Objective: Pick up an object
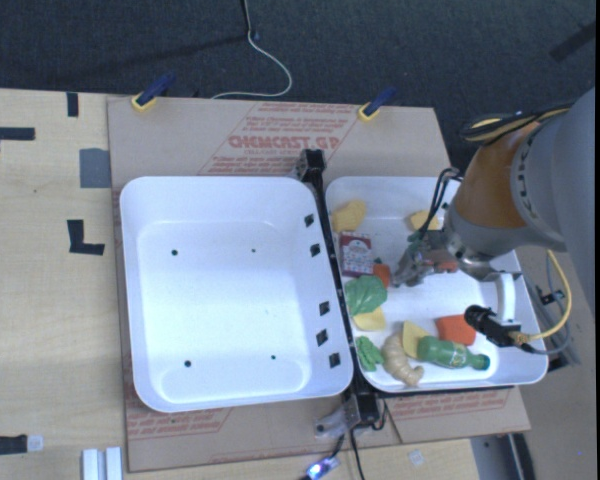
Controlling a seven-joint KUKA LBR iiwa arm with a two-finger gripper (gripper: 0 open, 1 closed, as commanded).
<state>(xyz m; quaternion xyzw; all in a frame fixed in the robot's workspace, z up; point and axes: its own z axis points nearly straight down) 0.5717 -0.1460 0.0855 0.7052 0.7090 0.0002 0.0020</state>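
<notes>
A grey KUKA arm reaches in from the right and dips its pincer into the right-hand white bin, low over the bin floor beside a small orange piece — with the wrist's orange band tilted above the bin's right side. How far the pincer stands open cannot be told from this angle, and nothing is seen held in it. The objects it may pick crowd the bin's left and near parts: a red-and-white packet, a green leafy toy, a yellow piece farther back, a green bottle-shaped toy and a pale ginger-like root near the front rim. The risk lies in that crowding — a closing pincer could nudge the packet or leafy toy aside, pinch two things at once, or slip off a small rounded piece. The left bin on the table holds no toys.
</notes>
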